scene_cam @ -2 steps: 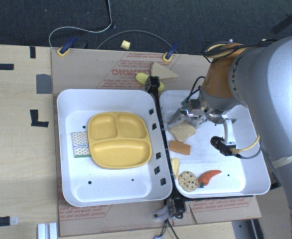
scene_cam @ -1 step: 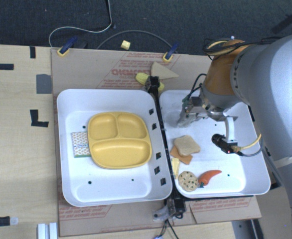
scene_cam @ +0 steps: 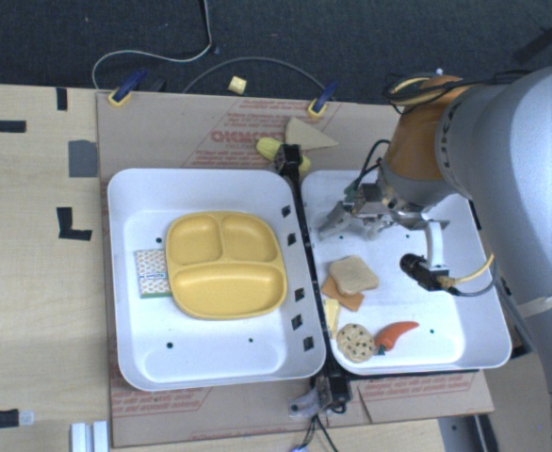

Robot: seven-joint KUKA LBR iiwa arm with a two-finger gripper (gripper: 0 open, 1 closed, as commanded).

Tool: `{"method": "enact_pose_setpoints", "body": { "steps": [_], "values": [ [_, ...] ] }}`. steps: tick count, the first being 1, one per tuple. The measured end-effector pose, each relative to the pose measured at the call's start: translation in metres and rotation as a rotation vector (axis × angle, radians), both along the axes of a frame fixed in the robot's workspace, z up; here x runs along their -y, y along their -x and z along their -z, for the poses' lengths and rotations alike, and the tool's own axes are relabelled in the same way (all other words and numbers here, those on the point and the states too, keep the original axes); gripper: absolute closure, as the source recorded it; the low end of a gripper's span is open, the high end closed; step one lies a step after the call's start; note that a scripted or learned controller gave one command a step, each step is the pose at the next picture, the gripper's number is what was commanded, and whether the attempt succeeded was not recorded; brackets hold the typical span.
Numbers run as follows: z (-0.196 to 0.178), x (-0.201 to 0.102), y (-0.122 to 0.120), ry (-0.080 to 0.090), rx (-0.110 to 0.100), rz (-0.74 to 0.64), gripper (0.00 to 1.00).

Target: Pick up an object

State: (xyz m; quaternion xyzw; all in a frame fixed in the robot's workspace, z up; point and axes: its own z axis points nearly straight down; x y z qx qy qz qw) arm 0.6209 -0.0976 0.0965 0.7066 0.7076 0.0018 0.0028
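Grey arm [scene_cam: 502,158] reaches in from right over right bin [scene_cam: 464,347]; left bin [scene_cam: 125,205] holds yellow divided plate [scene_cam: 225,264], patterned card [scene_cam: 151,273] tucked at its left edge; claw [scene_cam: 351,217] low in right bin's upper left, cannot tell open or closed; bread slice [scene_cam: 353,275], cookie [scene_cam: 355,342], carrot [scene_cam: 397,332] lie below claw, apart from it.

**Plastic, wood and cardboard**

The yellow divided plate [scene_cam: 226,264] looks like smooth, softly glossy plastic. Both white bins [scene_cam: 125,252] appear smooth plastic. Matt brown cardboard [scene_cam: 229,130] lies beneath them on the pale wood-grain worktop [scene_cam: 31,281]. The arm's grey shell [scene_cam: 511,158] has a satin sheen.
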Motion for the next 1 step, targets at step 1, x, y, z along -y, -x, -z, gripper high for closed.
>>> {"method": "enact_pose_setpoints", "body": {
  "steps": [1],
  "values": [
    [0.0096, 0.0213, 0.055, 0.0, 0.0, 0.002, 0.0]
  ]
}}
